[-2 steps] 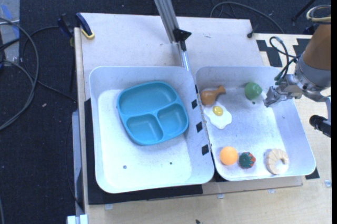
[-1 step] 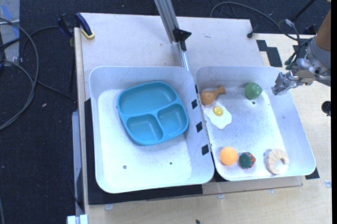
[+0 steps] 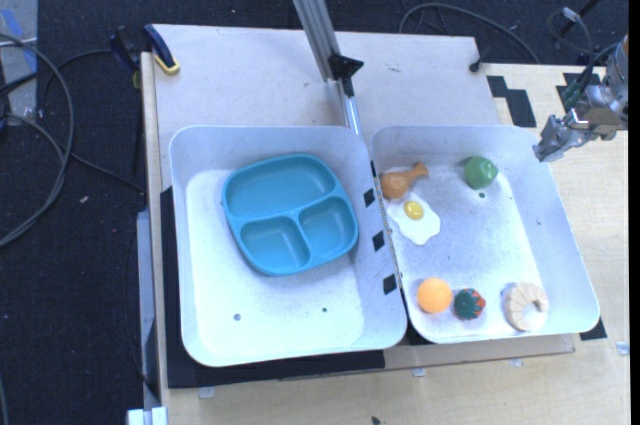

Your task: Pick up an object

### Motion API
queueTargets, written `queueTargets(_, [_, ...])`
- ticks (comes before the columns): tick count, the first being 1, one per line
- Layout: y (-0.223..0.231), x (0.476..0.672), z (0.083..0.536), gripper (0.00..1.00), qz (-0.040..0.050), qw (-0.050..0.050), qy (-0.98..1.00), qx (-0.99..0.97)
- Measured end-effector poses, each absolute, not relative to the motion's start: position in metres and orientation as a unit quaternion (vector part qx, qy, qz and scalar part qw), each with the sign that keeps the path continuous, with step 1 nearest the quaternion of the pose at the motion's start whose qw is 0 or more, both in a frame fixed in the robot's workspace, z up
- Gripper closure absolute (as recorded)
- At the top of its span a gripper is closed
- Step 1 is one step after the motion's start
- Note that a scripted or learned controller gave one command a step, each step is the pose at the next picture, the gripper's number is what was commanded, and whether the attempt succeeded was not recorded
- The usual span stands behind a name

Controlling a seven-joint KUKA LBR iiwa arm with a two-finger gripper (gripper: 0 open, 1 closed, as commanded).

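Note:
The right bin (image 3: 560, 243) holds several small toy foods. A chicken drumstick (image 3: 402, 179) lies near its far left corner, with a fried egg (image 3: 415, 219) just below it. A green ball-like fruit (image 3: 480, 172) sits at the far side. Along the near edge are an orange (image 3: 433, 295), a dark green and red piece (image 3: 468, 304) and a pale shrimp-like piece (image 3: 524, 305). My gripper (image 3: 552, 145) hangs at the right, above the bin's far right rim, apart from every object. Nothing shows between its fingers.
The left bin (image 3: 200, 313) holds a blue three-compartment plate (image 3: 290, 213). A slanted metal pole (image 3: 312, 3) rises from the bench behind the bins. Black clips (image 3: 378, 238) mark the seam between the bins. Cables lie on the dark floor around the bench.

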State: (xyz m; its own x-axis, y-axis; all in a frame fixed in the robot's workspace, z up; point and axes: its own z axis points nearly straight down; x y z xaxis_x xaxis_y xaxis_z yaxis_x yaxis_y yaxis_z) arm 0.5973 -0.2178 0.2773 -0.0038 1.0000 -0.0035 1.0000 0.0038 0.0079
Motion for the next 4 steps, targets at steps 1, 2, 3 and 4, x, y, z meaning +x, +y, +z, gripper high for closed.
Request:
queueTargets(1, [-0.159, 0.594, 0.262, 1.0, 0.0001, -0.001, 0.71, 0.704])
queueTargets(2, [-0.107, 0.594, 0.267, 1.0, 0.0002, -0.001, 0.71, 0.704])
queueTargets(3, [-0.049, 0.584, 0.266, 1.0, -0.0003, -0.001, 0.71, 0.704])
queueTargets(4, [0.0, 0.575, 0.251, 1.0, -0.0007, -0.001, 0.71, 0.705])
